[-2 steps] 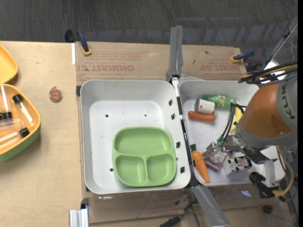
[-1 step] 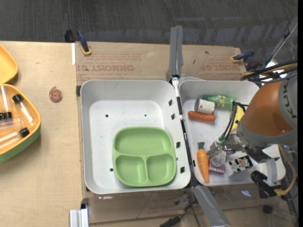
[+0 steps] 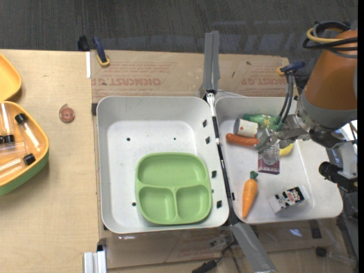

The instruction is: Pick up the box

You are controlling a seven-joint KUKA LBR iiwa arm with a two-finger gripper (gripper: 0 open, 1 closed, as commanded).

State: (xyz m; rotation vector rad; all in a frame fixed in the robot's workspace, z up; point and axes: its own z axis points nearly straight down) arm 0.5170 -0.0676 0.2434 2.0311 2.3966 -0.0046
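A small purple box sits in the right bin, just left of the bin's middle. My gripper is directly over the box's far end, and its tip overlaps the box's top edge in the camera view. I cannot make out whether the box is touched or gripped. A second small box, white with black print, lies toward the bin's front right, apart from the gripper.
The right bin also holds an orange carrot at the front, another carrot lying behind the gripper, a green bottle and a yellow item. A green divided plate rests in the left bin.
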